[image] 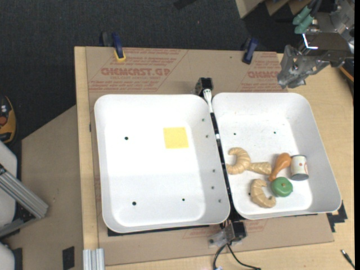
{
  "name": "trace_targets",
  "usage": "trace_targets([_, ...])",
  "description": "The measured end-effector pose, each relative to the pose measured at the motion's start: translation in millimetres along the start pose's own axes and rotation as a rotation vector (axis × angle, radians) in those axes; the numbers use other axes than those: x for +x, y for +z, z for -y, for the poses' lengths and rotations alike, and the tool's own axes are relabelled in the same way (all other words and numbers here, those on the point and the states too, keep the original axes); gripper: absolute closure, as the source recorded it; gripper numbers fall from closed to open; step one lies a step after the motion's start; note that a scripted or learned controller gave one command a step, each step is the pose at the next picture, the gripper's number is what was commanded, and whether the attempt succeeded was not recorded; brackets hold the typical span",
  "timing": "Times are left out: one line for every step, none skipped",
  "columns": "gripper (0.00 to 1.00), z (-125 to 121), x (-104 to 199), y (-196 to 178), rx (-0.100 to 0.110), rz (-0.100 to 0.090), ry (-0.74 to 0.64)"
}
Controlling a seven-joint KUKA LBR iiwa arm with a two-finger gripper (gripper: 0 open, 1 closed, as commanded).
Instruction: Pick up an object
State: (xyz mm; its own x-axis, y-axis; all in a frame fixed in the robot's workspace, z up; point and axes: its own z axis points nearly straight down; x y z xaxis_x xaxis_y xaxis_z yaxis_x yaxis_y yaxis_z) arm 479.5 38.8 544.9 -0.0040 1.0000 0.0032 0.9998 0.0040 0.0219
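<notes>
Gripper (292, 75) hangs at upper right, beyond the right bin (315, 114); its state cannot be told, toys (269, 176) clustered below awaiting a pick.

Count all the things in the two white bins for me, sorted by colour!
Yellow: 1, the flat square in the left bin.
Tan: 3, the curly piece, the small piece and the curved piece.
Orange: 1, the carrot shape.
Green: 1, the round thing.
White: 1, the little can.
Total: 7
</notes>
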Motion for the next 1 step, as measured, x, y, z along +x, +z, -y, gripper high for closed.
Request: trace_targets([1.0, -29.3, 58.6, 193.2, 0.038, 0.005, -0.001])
